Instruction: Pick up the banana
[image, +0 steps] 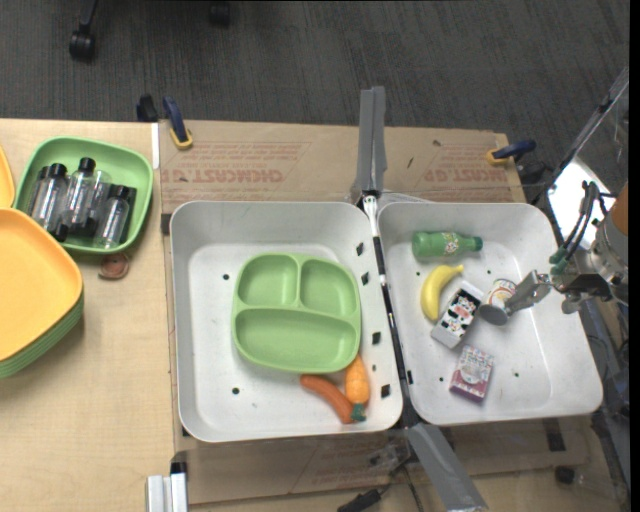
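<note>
Beside the banana (439, 290) lie a green bottle (447, 243) and carton (458, 316).

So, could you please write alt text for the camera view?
A banana lies in the right white bin beside a green bottle, the robot's claw just right of it. The left bin holds a green divided plate and carrots.

banana (439, 290) hemmed by bottle (446, 243), carton (457, 316)

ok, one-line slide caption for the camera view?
Gripper hovers in the right bin just right of the banana, not yet grasped; green plate in the left bin.
</note>
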